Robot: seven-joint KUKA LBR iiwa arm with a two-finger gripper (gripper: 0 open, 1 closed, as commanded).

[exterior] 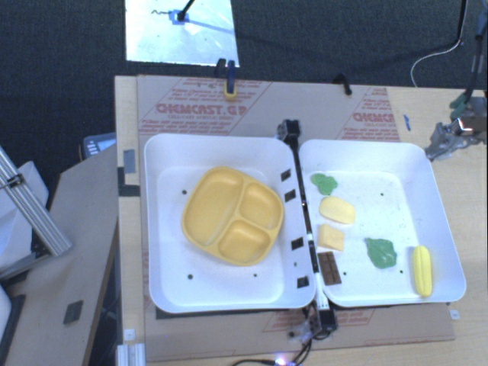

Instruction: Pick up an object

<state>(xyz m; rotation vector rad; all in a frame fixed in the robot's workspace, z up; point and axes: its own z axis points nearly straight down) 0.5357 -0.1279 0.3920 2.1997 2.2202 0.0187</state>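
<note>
Objects for picking lie in the right bin (pixel 427 204): a yellow corn cob (pixel 422 270) near the front right corner, a green leafy piece (pixel 380 252) just beside it, a second green piece (pixel 324 183) toward the back left, a pale yellow oval piece (pixel 337 210), a yellow square like a cheese slice (pixel 331 238), and a small brown block (pixel 329 268) by the wall between the bins. They lie apart from each other, which I think leaves room for fingers to come down around one piece. The left bin (pixel 164 204) holds a yellow plate (pixel 232 215) with three sections, lying flat in the middle. The hand (pixel 450 134) is at the right edge of the desk (pixel 130 235), outside the right bin and well apart from every piece; I cannot tell if it is wide or narrow. Under the bins lies a brown protective sheet (pixel 198 105) with red print, which reads "CHEMCAST GP"
</note>
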